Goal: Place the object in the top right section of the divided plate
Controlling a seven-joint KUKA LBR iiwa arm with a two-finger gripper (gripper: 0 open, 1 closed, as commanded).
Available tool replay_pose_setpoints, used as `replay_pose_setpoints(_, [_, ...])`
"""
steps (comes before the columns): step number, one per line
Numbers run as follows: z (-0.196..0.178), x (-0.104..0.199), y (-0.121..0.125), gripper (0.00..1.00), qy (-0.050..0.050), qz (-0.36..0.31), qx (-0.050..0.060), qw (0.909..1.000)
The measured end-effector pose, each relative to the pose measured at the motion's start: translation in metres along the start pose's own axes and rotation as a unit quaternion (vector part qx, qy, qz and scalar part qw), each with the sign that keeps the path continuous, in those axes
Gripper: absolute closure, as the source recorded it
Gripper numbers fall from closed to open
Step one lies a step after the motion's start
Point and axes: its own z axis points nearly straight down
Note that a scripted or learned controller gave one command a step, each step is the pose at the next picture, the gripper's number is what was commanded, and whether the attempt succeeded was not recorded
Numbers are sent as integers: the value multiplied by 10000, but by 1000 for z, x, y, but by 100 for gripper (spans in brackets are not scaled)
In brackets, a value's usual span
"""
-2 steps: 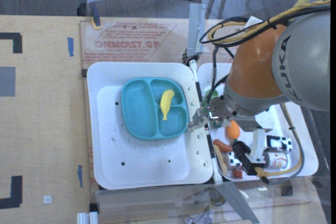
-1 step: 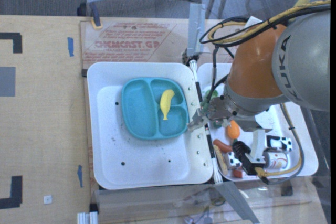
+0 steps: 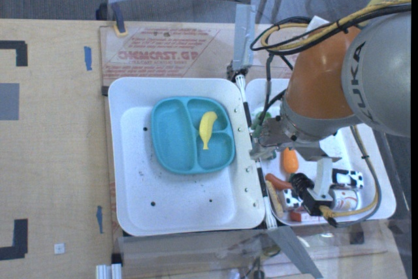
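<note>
Two bins: a left bin holding the plate, and a right bin holding the loose items, side by side.
Gripper: hangs over the inner edge of the right bin, below the grey arm; whether it is released or clenched cannot be told.
Task object: a yellow toy banana, to the left of the gripper, well apart from it.
Object seat: it lies on the teal divided plate, along the divider ridge, with its upper end in the top right section.
Handling estimate: probably light, stiff, smooth plastic, likely to slip or roll; it looks unlikely to break.
Grasp point: across the thicker middle of the curve, jaws crosswise to its length.
Task status: appears largely met, though exact seating is unclear.
Hidden: the arm covers much of the right bin.
Hard to read: an orange carrot-like toy and small figures just right of the gripper.
</note>
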Motion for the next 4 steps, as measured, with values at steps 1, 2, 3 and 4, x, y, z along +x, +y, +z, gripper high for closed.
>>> replay_pose_setpoints(1, [33, -75, 6, 100, 2, 475, 4, 9989])
replay_pose_setpoints(2, [34, -62, -21, 100, 10, 1195, 15, 9928])
replay_pose_setpoints(3, [25, 23, 18, 100, 1, 1244, -5, 9922])
replay_pose_setpoints(4, [34, -55, -3, 100, 3, 1239, 12, 9923])
